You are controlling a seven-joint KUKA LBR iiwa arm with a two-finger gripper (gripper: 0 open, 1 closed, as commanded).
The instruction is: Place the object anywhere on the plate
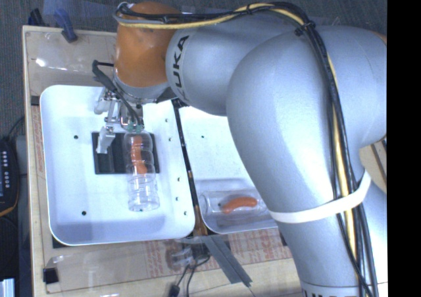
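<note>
At the near edge of the table (99,259), a strip of patterned surface lies in front of the two white bins. In the right bin (197,157), close to its near edge, a clear plate (217,213) lies flat with an orange object (238,203) resting on it. Most of this bin is hidden under the big grey arm (296,124), which crosses over it from the right.

The left bin (66,177) holds a clear plastic bottle (141,174) lying on its side, with its orange part toward the far end. The bottle rests partly on a dark rectangle (108,157) on the bin floor. Just beyond the bottle, at its far end, the tool (118,118) hangs under the orange band (141,45) of the arm. The tool is very near the top of the bottle, but it is not possible to tell if it touches it, and it cannot be told if the tool is released or clenched.

Farther away, at the far left corner of the table, a blue clip (66,26) sits on the edge.
</note>
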